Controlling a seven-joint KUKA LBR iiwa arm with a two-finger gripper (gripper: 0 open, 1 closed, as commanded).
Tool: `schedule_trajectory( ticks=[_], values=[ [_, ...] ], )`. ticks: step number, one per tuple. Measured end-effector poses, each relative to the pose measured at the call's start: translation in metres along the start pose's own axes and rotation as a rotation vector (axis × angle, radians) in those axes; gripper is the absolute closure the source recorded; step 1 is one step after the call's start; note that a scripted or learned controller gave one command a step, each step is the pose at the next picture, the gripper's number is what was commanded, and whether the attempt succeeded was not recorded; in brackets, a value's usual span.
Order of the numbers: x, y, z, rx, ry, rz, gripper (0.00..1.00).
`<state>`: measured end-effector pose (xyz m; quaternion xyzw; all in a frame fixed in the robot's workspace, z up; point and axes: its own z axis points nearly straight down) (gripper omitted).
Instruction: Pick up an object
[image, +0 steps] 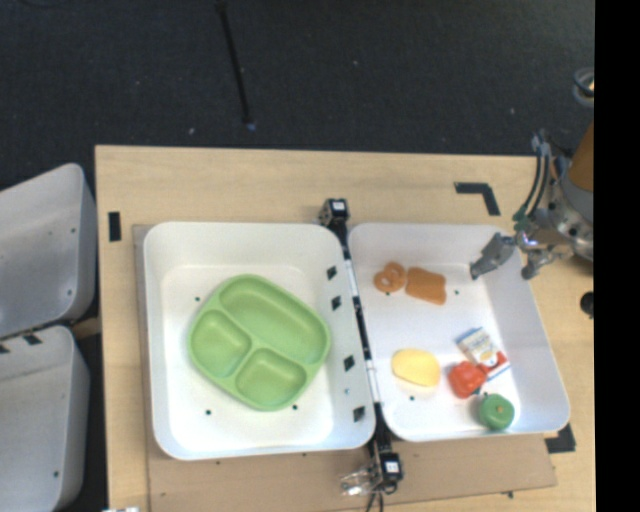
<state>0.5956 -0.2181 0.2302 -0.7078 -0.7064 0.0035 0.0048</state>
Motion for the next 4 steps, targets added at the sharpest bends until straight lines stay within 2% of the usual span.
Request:
schedule_trajectory(
  ticks=[1, 2, 4],
  values=[
    [0.001, 0.003, -0.008, -0.012, -0.003, -0.003, 0.00],
    [0.001, -0.004, 0.052, -0.008, -0.003, -0.002, 0.00],
    [0.006, -0.004, 0.131, -0.010, -0.004, 0.001, 0.00]
  ],
)
